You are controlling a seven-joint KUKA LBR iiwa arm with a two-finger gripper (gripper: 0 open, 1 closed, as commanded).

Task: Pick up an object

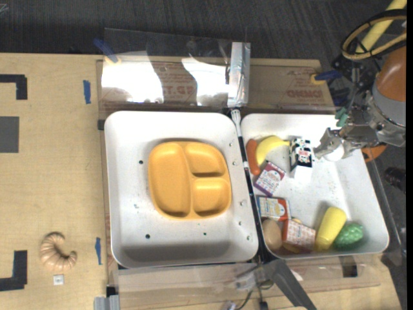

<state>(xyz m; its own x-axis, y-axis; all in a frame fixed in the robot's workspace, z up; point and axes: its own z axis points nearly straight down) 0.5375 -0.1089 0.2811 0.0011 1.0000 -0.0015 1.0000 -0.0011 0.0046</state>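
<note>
The right bin [361,192] holds several toy food items. Along its left side lie a yellow banana [271,148], a black-and-white small carton [301,152], a purple-and-white packet [270,178] and an orange-and-white carton [273,207]. At the front lie a second carton [298,233], a yellow oblong piece [330,226] and a green lumpy piece [349,235]. My gripper [338,146] hangs over the bin's far right part, just right of the black-and-white carton. Its fingers stand apart with nothing between them.
The left bin [122,192] holds a yellow divided tray [190,177]. A tan croissant-like toy [58,250] lies on the bench at the front left. A clear plastic sheet [174,76] and a cardboard strip stand behind the bins. Cables [371,34] loop at the far right.
</note>
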